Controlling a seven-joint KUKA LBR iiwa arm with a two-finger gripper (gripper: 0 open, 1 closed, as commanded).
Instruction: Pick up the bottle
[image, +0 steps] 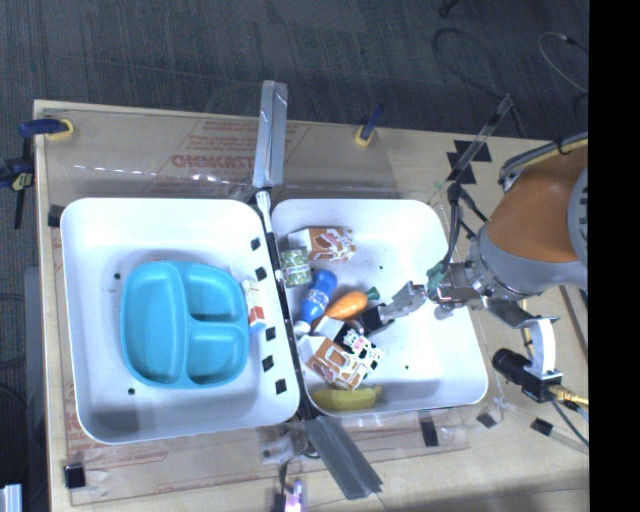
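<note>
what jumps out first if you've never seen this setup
A bright blue divided tray lies alone in the left bin. In the right bin, small things crowd its left side: a blue bottle, a carrot and a banana. The arm's tool reaches down beside the carrot.

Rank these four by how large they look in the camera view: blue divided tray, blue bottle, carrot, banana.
Largest to smallest:
1. blue divided tray, by far
2. banana
3 and 4. blue bottle and carrot: they look alike in size, so no ranking between them.
</note>
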